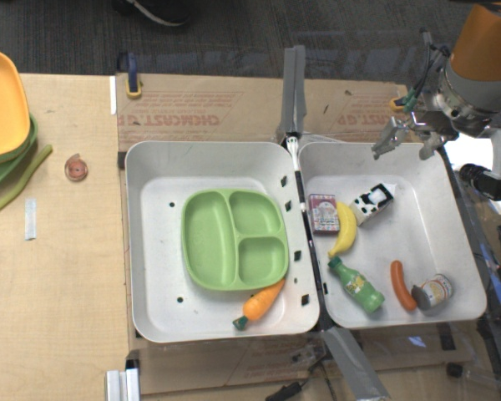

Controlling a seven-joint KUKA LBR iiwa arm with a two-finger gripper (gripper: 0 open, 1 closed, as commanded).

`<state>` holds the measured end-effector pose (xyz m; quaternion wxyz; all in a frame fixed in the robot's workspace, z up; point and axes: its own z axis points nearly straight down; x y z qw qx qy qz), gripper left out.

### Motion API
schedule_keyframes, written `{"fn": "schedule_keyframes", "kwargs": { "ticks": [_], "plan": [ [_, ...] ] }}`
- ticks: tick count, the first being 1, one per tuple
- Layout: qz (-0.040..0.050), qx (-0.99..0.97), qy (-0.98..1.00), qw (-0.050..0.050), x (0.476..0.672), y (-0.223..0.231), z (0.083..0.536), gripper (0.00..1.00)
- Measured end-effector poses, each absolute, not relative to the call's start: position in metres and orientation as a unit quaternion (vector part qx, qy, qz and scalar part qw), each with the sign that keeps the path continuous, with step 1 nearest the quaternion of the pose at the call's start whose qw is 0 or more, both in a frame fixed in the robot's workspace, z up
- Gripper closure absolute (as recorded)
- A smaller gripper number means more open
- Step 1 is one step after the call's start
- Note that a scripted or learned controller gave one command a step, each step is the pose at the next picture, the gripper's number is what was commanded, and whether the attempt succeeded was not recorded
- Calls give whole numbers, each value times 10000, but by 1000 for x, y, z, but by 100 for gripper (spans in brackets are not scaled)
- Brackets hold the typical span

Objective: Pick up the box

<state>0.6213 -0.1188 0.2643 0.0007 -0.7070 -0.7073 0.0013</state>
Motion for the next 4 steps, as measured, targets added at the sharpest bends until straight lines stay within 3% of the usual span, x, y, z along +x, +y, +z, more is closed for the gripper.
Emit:
{"fn": "schedule_keyframes", "kwargs": {
  "ticks": [1,2,4],
  "plan": [
    [12,-7075,-7067,12,552,-97,154,0],
    [14,-7089,-7053,11,552,-98,163,100],
    [15,-7253,-6884,6,484,18,224,100]
  ]
}}
